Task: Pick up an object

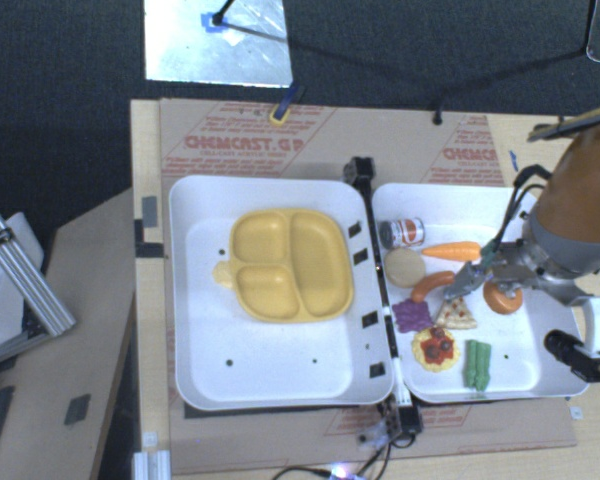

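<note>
Orange carrot (450,251) just above the end effector (467,280).

Toy foods (440,308) scattered, right bin (520,383)

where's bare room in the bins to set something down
Left bin: bare floor all around the yellow divided plate, widest below it. Right bin: crowded centre around the can, carrot and pizza; bare strip along its top wall.
</note>
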`<state>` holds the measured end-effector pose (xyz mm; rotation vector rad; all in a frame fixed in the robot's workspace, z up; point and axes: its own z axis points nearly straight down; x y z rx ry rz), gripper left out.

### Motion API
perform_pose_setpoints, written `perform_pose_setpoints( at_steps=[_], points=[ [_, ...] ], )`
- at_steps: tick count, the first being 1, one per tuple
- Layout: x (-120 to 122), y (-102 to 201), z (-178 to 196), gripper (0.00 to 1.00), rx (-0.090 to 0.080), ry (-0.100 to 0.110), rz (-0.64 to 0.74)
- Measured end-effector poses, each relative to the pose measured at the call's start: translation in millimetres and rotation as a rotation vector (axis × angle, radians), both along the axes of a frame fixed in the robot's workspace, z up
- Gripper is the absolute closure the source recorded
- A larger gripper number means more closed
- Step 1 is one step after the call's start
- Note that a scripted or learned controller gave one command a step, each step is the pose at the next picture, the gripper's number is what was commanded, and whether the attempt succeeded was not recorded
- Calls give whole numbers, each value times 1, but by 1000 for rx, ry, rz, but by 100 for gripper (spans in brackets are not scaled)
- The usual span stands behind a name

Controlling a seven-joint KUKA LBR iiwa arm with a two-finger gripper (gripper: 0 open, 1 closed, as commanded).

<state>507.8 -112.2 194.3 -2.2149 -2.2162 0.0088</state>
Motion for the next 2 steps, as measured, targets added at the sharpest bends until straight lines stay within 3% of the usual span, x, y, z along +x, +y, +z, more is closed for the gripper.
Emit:
perform_pose_setpoints(
  at_steps=[1, 2],
  points=[
    [3, 0, 5, 0, -2, -11, 2],
    [1, -6, -56, 0, -1, -6, 0]
  ],
)
